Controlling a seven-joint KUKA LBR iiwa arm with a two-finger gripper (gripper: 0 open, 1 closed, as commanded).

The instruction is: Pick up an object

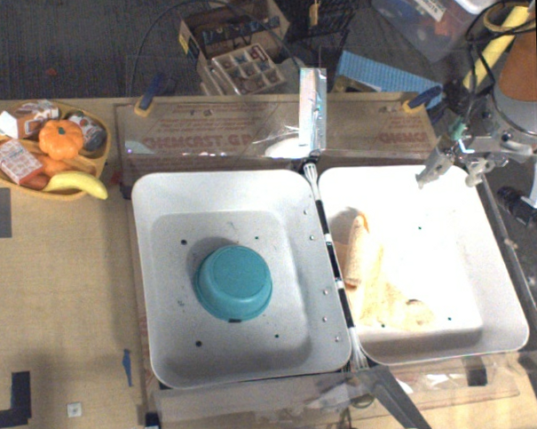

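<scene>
1. Gripper [450, 167] hangs over the far right corner of the right bin [493, 270]; its two fingers stand apart with nothing between them, so it is released.
2. Behind it, the grey arm [513, 110] with its orange band rises toward the right edge of the view.
3. Nearest object to the gripper inside the right bin is a pale, tan bread-like roll [354, 250], lying lengthwise along the bin's left wall, well apart from the gripper.
4. Just beside that roll, toward the bin's near side, lies a flatter pale yellowish piece [392, 301]; what it is cannot be told.
5. Left of the right bin, touching it along the shared rim, is the left bin [162, 214], with a teal bowl [235, 282] upside down near its middle.
</scene>
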